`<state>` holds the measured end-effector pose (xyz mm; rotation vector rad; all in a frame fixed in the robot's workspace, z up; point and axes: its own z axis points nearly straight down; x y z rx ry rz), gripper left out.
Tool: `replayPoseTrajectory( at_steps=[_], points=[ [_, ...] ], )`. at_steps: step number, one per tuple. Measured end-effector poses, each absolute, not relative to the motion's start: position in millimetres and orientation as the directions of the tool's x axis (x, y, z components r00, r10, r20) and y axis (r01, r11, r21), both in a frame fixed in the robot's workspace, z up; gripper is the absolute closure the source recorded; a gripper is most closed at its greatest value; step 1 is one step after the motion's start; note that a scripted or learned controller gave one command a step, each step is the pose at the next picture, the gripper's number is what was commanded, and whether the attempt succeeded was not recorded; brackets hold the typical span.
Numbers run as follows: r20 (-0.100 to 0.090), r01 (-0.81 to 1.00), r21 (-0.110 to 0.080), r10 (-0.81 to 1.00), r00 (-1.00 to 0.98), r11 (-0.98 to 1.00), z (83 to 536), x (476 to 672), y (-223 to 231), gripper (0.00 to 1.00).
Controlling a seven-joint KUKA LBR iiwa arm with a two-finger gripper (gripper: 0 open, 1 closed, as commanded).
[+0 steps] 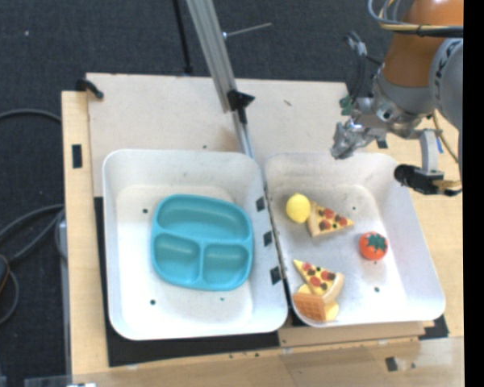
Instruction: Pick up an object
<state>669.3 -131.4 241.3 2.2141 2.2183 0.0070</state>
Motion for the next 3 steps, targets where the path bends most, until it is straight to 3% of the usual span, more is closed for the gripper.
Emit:
replayPoseTrajectory(
  at_steps=[1,3],
  points=[
    [-0.002,1.0,0.002,1.0,-0.002,0.002,238,669.8,-133,1.0],
    [0.001,1.0,0.0,1.0,-0.007,0.007,243,643.0,-29,1.0]
  ],
)
